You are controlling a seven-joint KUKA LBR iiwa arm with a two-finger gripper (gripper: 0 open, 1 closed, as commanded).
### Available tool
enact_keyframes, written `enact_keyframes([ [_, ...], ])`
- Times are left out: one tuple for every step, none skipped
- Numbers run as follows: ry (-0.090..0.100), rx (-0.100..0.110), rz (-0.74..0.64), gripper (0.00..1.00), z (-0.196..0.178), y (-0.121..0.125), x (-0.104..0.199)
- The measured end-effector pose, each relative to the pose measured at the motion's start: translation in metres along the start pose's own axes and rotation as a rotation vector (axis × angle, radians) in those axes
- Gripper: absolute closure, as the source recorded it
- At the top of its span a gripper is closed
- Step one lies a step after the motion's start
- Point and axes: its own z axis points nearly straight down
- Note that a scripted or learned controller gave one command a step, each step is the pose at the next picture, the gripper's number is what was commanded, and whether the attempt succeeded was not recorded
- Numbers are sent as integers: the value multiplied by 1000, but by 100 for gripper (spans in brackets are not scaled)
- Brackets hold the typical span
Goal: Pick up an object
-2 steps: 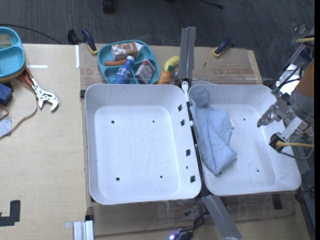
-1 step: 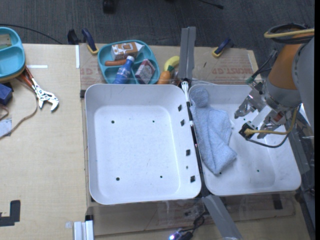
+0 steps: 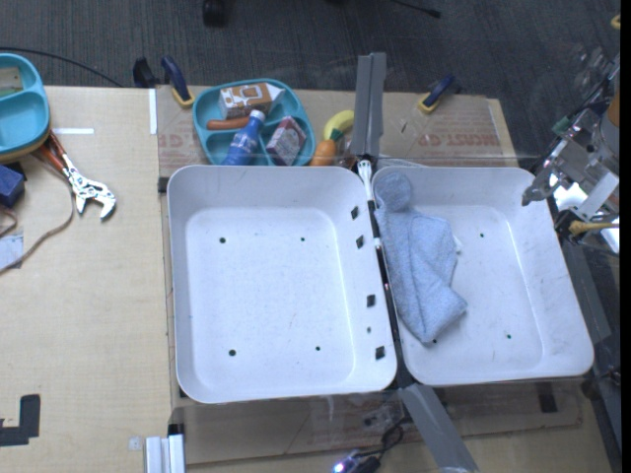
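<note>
The grey cloth lies crumpled along the left wall of the right bin, reaching toward its top-left corner. The gripper sits at the bin's top-right corner, well apart; its state cannot be told. Recommended: descend on the cloth's raised fold. Faint red lettering on the bench is unreadable.

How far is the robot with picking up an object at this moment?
Nothing looks done yet. The grey cloth lies crumpled against the left wall of the right bin, untouched. The gripper is at that bin's right rim, apart from the cloth, with nothing visible in it. Reaching, grasping and lifting the cloth remain.
</note>
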Motion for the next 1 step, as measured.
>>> enact_keyframes([
  [-1, 2, 269, 0, -41, -51, -50],
])
